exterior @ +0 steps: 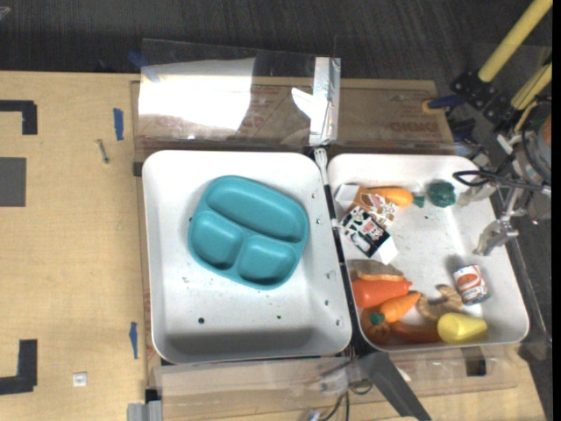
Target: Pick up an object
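One yellow lemon (461, 327), one teal plate (248, 230)

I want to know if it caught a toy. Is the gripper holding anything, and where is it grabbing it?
Nothing is held. The gripper hangs over the right bin's right side with nothing between its fingers.

No legible text; black-and-white print on small packet (366, 227) and label on small can (471, 282) too blurred.

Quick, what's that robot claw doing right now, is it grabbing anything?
Gripper: at the right edge of the right bin, over bare floor; nothing seen held, and open or closed cannot be told.
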`<action>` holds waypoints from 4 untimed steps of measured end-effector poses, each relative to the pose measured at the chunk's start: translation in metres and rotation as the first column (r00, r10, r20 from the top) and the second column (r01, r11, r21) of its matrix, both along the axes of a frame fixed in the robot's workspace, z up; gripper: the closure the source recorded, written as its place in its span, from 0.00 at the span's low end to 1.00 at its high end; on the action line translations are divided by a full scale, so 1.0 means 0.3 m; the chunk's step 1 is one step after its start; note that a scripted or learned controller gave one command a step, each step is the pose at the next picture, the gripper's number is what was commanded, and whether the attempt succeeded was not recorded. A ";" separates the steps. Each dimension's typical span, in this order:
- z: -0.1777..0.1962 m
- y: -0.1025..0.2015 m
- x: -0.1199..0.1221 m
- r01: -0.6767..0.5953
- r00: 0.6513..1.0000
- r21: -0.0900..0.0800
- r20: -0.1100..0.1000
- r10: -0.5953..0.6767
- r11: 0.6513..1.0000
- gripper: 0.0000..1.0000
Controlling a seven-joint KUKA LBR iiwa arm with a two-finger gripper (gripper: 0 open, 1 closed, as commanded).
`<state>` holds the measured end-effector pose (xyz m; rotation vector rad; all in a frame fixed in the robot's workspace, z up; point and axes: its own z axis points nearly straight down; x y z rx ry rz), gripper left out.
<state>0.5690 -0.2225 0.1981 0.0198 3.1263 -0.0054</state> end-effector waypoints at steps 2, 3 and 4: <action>-0.289 -0.001 -0.240 -0.230 0.973 -0.011 0.012 0.230 0.973 1.00; 0.053 0.042 -0.095 -0.147 0.989 -0.002 -0.002 0.147 0.989 1.00; 0.144 0.252 0.056 -0.035 0.999 0.004 -0.004 0.035 0.999 1.00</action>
